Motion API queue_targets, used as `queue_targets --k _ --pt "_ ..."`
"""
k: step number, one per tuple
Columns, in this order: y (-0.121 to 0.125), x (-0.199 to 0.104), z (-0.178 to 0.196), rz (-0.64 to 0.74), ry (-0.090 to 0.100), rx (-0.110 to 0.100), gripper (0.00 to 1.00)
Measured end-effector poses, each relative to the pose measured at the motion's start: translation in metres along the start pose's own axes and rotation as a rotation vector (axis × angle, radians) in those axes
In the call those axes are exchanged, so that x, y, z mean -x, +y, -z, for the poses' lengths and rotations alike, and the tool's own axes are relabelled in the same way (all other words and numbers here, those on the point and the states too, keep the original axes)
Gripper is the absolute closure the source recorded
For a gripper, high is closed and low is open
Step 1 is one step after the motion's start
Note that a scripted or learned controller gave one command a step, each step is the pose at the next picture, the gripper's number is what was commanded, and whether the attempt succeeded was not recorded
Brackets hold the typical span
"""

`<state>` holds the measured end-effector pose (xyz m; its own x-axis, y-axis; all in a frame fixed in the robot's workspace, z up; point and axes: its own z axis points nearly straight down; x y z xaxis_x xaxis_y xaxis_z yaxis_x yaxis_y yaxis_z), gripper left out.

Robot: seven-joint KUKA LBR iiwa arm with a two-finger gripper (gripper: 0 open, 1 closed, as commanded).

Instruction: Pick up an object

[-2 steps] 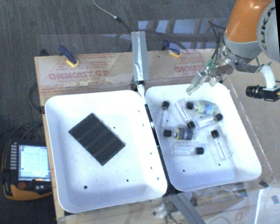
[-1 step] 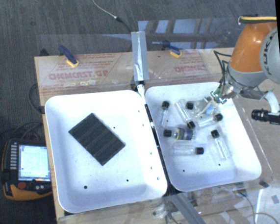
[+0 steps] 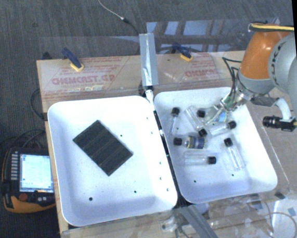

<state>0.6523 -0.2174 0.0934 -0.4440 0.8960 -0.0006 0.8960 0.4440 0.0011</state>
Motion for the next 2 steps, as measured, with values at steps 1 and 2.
queue_targets --k 1,2 --pt "0.001 -0.001 0.008 0.001 0.001 0.001 1.00" --pt "0.053 -0.071 0.121 -0.155 0.000 -0.001 1.00"
